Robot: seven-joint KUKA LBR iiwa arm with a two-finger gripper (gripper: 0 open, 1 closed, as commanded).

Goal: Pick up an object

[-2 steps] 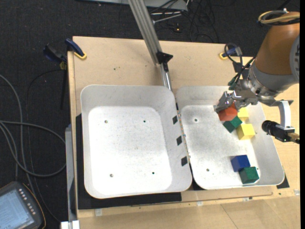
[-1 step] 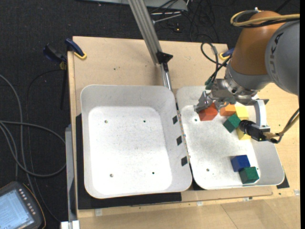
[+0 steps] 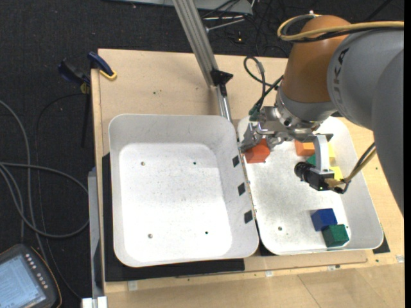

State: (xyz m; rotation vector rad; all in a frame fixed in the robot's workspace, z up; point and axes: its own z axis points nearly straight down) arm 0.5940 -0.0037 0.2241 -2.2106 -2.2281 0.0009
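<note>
the hand (image 3: 257, 138) hangs low over the far-left corner of the right bin (image 3: 359, 226), an orange block (image 3: 257, 153) directly beneath it. whether the hand grips the block, i cannot tell. blue block (image 3: 323, 217) and green block (image 3: 336, 235) lie near the bin's front edge.

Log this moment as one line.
gripper over right bin | red-orange block at gripper | blue block, green block untouched
</note>
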